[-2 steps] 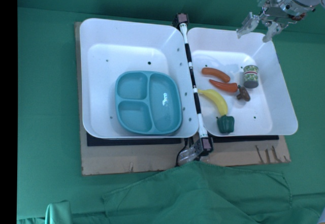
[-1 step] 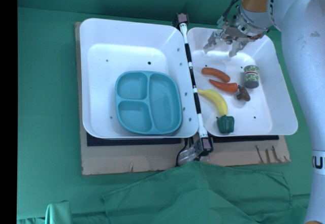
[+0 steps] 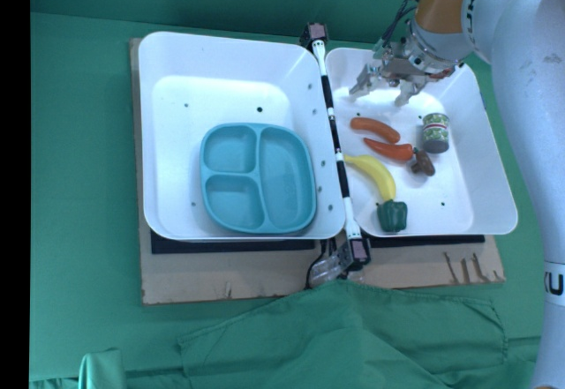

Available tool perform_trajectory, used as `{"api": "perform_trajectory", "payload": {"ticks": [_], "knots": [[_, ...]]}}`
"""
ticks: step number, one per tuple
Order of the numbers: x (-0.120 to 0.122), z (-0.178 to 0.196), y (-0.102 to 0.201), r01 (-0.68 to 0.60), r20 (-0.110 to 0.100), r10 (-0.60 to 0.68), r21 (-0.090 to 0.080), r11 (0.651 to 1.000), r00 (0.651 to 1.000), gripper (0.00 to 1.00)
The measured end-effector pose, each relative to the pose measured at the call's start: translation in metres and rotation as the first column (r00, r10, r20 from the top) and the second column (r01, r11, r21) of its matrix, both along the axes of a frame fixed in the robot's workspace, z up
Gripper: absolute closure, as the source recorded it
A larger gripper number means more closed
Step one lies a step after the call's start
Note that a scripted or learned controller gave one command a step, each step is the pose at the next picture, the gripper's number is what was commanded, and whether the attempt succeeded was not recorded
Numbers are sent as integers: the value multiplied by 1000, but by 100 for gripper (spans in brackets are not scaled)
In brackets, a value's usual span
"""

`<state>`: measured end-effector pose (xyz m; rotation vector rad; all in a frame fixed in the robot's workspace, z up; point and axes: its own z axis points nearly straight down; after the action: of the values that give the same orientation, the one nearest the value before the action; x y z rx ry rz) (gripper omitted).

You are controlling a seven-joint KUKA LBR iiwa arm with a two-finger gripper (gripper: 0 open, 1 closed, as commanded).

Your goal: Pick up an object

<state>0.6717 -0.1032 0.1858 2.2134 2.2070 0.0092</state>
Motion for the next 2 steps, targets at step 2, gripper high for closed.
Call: {"api": "perform_trajectory", "payload": {"ticks": [2], "knots": [[-56, 1, -1, 0, 4, 0, 2, 1000, 1000, 0]]}}
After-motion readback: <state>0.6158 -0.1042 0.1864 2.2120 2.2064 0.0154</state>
